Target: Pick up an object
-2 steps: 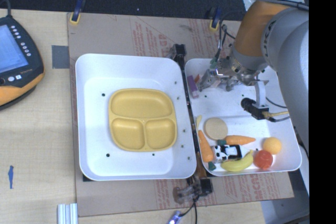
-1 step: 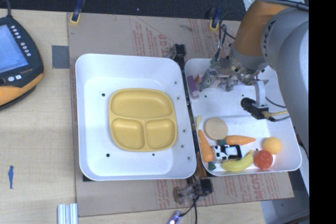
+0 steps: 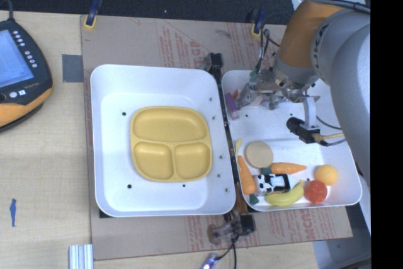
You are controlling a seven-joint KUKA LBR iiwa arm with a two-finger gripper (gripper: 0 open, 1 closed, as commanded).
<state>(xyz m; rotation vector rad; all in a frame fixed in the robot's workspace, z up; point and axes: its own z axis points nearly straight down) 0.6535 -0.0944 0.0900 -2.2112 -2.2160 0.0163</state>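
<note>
My gripper [image 3: 254, 95] hangs low over the far left corner of the right bin [image 3: 327, 151], below the arm's orange band. A small purple object [image 3: 232, 105] lies against the bin's left wall, just left of the gripper. Toward the bin's near side lie a round tan disc [image 3: 259, 154], two carrots [image 3: 288, 167] [image 3: 246, 174], a black-and-white toy [image 3: 274, 183], a banana [image 3: 283, 196], a red tomato [image 3: 316, 191] and a yellow-orange fruit [image 3: 325, 174].
The left bin [image 3: 107, 135] holds a yellow divided plate [image 3: 171, 142]. A teach pendant [image 3: 19, 72] rests on the bench at the far left. A black cable piece [image 3: 304, 130] hangs from the arm over the right bin.
</note>
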